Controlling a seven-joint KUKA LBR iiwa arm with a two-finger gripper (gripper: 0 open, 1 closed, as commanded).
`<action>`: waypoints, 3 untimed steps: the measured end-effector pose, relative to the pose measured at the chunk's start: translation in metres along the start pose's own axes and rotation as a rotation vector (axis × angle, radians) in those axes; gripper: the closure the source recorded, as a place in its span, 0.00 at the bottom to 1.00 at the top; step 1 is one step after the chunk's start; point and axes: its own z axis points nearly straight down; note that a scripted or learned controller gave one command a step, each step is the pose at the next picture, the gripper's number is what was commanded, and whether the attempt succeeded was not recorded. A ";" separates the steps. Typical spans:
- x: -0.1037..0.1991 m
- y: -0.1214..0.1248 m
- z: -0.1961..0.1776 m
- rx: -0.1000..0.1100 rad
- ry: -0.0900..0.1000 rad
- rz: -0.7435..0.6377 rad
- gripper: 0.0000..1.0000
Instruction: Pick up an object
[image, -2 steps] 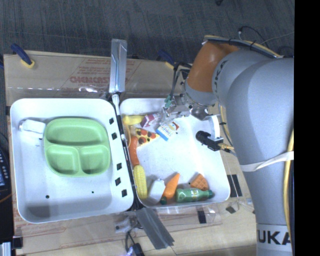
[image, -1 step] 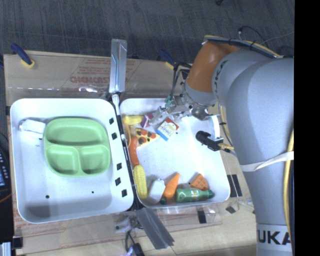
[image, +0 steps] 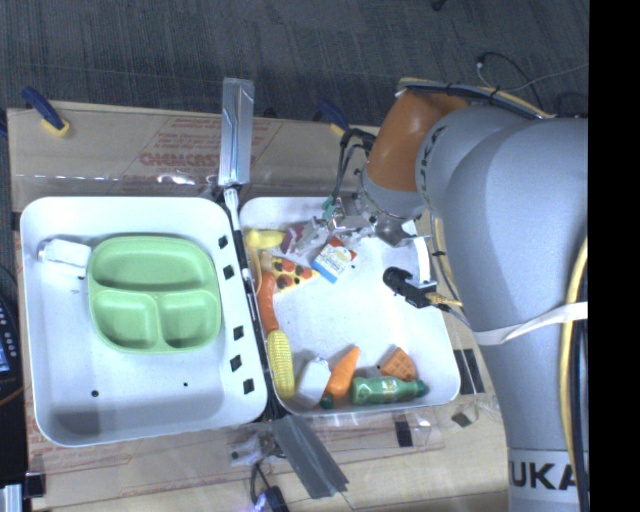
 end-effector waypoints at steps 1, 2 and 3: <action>-0.001 0.001 -0.008 0.001 -0.001 -0.004 1.00; 0.000 0.001 -0.008 0.001 -0.001 -0.004 0.00; 0.015 0.005 -0.001 0.002 -0.002 -0.119 0.00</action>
